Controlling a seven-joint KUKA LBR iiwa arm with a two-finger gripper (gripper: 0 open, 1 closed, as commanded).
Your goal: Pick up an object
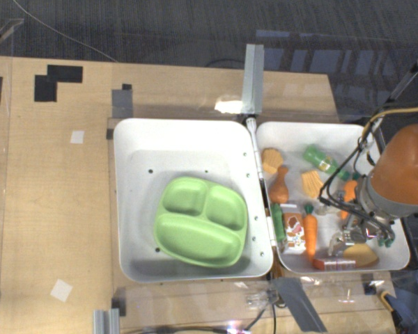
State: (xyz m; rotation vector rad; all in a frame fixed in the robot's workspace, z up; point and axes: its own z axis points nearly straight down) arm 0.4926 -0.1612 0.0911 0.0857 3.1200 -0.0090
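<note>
Gripper (348, 243) low among toys near bin (398, 259) edge.

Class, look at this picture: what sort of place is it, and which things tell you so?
Probably a robot lab or test bench, not a kitchen. A robot arm reaches over two white bins on a wooden bench; one holds a green divided plate, the other toy food such as a carrot.

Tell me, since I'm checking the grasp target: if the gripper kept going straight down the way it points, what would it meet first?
Probably the tan, rounded bread-like toy at the near edge of the right white bin; the gripper hangs just above it, beside a red-brown bar. Depth is unclear from this slanted view.
</note>
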